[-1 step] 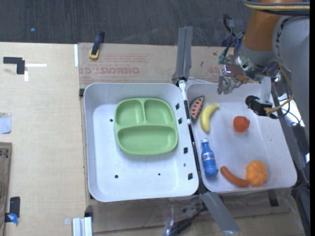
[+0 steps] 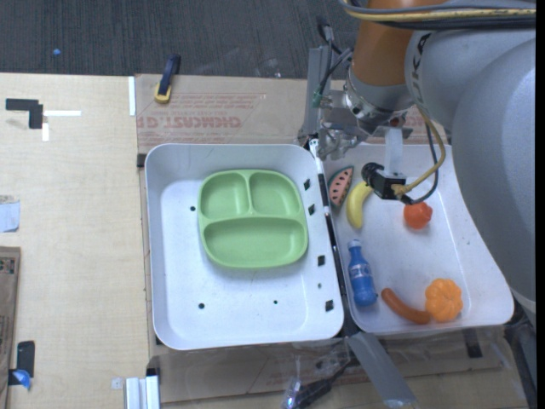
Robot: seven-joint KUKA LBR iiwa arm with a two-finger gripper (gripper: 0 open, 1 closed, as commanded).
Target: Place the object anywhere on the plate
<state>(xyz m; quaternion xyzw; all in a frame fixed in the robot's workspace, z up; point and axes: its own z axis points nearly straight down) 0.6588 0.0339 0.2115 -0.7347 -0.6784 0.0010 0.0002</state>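
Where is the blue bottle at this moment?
The blue bottle lies in the right bin, close to its left wall, below the banana and left of the sausage.

One fixed camera looks down from above at a slant — far enough back to take in both white bins (image 2: 162, 254) side by side on the surface (image 2: 68, 228), with the arm (image 2: 477, 83) entering large and near from the right.
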